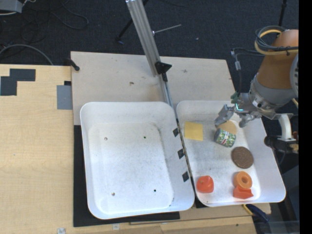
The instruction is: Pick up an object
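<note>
Progress: early, by my read. Nothing lifted yet; approach looks done, grasp + lift left.
Tool: grey two-finger gripper (235, 116) hangs over back part of right shallow white plastic bin (273, 189), fingers spread apart, nothing between them.
Likely target: small green-patterned can-like object w/ tan top (226, 135), lying in right bin just below gripper tips, poss. touching; can't tell for sure.
Target look: short, roundish, lying on its side or tilted; green/white print on body, tan end facing gripper. Looks light and liable to roll if nudged.
Neighbours: flat yellow square piece (193, 130) to its left, near but apart; flat brown round disc (242, 157) just beside it toward front.
Front of bin: small red-orange cup-like piece (204, 184) and orange ring-topped block (243, 184), both well apart from gripper.
Left bin: second shallow white plastic bin (92, 130), side by side w/ right one.
Arm: grey w/ orange band (279, 67), reaching in from the view's right.
Left to do: close on object, raise it clear of bin.
</note>
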Robot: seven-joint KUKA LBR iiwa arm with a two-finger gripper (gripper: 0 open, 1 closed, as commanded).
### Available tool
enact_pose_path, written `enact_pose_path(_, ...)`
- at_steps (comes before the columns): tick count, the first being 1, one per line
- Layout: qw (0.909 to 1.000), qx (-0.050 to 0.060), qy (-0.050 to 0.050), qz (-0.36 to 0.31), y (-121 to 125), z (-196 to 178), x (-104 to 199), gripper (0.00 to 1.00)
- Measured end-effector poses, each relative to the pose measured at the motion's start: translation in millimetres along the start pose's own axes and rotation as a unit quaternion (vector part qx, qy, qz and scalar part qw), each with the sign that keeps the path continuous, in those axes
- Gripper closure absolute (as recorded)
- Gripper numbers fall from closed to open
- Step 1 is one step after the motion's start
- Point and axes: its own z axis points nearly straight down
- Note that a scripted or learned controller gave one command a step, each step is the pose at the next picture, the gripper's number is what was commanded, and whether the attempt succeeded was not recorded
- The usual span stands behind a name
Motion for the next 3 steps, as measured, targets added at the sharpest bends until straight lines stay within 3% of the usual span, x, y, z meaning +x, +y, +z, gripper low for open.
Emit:
enact_pose_path(1,1.0,-0.002,-0.001,0.0,1,-3,0,0.0)
enact_pose_path(2,1.0,0.001,0.0,0.0,1,62,3,0.0)
enact_pose_path(3,0.9999,-0.015,-0.006,0.001,8,88,0,0.0)
